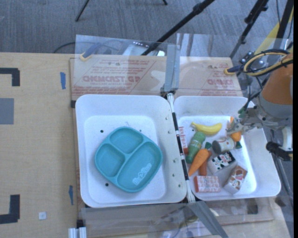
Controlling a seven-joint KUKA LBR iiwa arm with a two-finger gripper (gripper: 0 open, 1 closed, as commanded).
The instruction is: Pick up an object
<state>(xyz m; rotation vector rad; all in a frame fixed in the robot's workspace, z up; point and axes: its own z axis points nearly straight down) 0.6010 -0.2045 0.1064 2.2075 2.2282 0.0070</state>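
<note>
Gripper low over right bin by the small orange toy, grip state not discernible; banana, carrot, green bottle lie loose; teal tray in left bin.

Grey carpeted floor across the top, from ten to two o'clock, crossed by thin black stand legs at twelve and one. Light wooden bench top filling nine o'clock, marked with black tape corners and small blue tape strips. Clear plastic panel with reddish lettering lying at eleven to one, split by a grey metal bar. Yellow and black cables looped at two o'clock. Even, soft lighting, faint glare at twelve.
</note>
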